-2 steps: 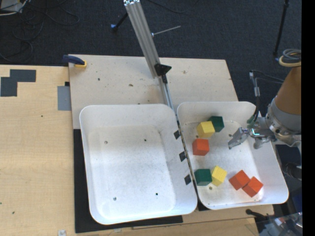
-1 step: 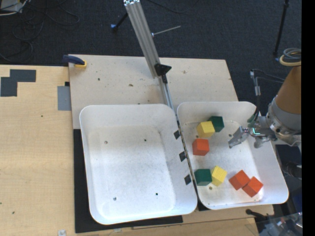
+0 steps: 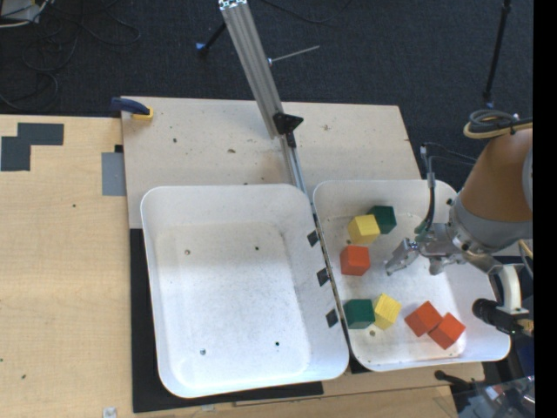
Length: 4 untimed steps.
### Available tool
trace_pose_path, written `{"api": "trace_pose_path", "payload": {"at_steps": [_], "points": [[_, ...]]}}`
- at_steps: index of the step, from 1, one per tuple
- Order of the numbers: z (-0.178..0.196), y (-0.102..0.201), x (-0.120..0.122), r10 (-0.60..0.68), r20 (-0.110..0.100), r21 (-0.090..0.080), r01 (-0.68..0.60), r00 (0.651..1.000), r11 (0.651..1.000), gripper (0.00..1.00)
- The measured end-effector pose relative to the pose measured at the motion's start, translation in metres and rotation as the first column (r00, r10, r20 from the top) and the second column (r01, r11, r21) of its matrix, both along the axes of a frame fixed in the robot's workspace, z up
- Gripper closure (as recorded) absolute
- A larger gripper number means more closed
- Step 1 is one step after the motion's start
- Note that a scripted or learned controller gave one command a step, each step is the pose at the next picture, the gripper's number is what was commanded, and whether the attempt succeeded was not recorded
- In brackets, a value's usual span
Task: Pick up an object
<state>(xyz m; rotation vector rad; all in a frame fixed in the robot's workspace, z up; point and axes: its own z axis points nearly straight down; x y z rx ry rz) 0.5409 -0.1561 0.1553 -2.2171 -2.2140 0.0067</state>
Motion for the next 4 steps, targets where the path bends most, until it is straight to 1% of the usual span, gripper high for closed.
{"api": "trace_pose_path", "payload": {"at_steps": [1,2,3,4], "points": [[-0.063,0.004,0.001,-0.002,0.003,-0.001,0.002,1.0,1.0,0.0],[-0.063,0.003,0.001,-0.006,0.006,-0.001,0.006,1.0,1.0,0.0],[-0.053,0.002,0.001,-0.012,0.004,0.0,0.012,1.0,1.0,1.0],[0.001,0.012,0.001,0.003,0.011,-0.003,-0.003,1.0,1.0,1.0]]}}
